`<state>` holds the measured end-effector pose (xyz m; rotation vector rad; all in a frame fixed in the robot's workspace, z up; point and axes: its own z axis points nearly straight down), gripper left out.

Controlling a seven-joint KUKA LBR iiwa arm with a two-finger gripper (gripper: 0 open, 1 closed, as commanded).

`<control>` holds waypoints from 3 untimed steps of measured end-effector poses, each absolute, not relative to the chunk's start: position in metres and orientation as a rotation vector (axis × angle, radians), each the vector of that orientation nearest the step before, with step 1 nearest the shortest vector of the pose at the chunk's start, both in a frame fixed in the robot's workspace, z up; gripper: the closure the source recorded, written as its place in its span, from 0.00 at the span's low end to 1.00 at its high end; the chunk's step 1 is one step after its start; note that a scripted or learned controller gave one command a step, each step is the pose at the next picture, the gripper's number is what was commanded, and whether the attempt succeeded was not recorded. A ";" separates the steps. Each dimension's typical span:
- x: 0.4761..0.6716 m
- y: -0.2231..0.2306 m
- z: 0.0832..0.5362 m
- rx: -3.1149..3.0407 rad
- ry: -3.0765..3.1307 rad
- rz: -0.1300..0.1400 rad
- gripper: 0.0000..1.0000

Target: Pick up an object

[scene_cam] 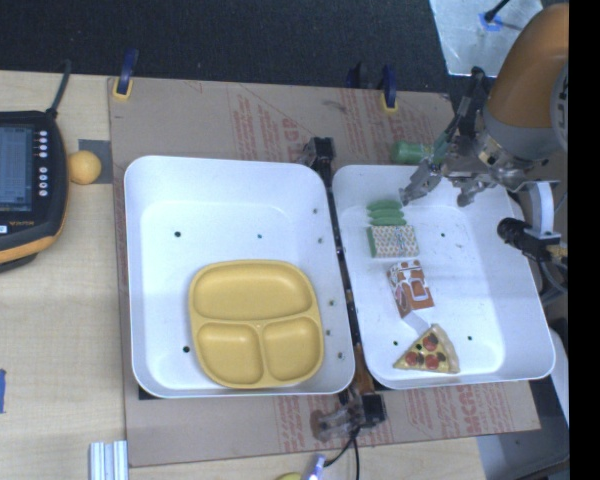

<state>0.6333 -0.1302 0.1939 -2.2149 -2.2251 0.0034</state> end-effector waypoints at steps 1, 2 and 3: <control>0.571 -0.112 0.090 -2.212 -2.224 0.008 0.00; 0.572 -0.113 0.102 -2.210 -2.229 0.009 1.00; 0.562 -0.039 0.192 -2.214 -2.226 0.003 1.00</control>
